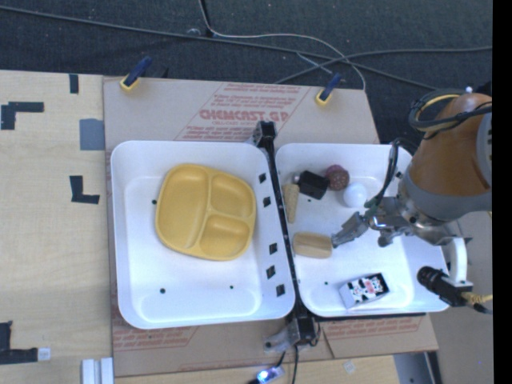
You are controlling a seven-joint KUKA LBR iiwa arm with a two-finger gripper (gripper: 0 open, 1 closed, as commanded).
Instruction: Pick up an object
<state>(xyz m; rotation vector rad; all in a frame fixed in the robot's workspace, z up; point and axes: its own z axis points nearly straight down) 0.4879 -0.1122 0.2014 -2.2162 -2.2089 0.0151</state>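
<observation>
Yellow plate (206, 212), tan block (313, 246) (maroon ball (337, 176)), white bins (128, 214).

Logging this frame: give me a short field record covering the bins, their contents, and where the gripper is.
left bin: holds a yellow divided plate
right bin: holds a tan block, a black piece, a dark red ball, a white ball, a small patterned box
gripper: low over the right bin, just right of the tan block
grasp: nothing visible between the fingers
arm: enters from the right
</observation>
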